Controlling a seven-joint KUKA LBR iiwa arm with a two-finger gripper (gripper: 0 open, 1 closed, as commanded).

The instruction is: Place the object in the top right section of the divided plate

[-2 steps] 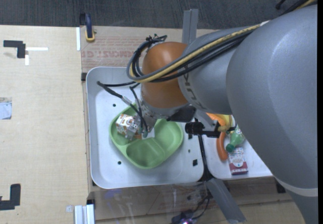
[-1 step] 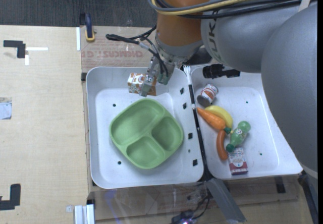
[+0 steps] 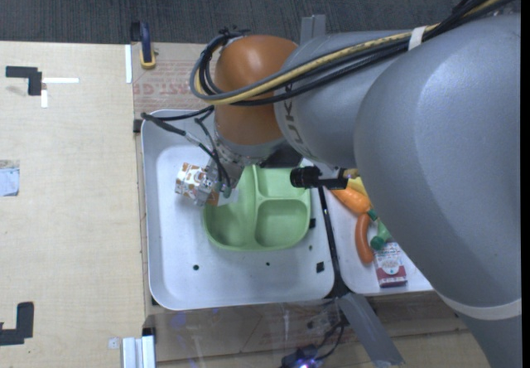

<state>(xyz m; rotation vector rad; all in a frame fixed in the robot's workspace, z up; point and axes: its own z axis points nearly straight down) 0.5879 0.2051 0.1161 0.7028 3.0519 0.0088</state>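
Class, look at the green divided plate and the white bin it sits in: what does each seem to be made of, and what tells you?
Divided plate: probably moulded plastic, smooth, matt pale green with rounded section ridges. White bin: likely plastic, possibly coated metal; smooth, slightly glossy, with rounded corners and small dark holes in its floor.

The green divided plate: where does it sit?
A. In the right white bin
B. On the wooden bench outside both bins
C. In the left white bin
C: the green divided plate lies in the left white bin, while the right white bin holds carrots and a small packet.
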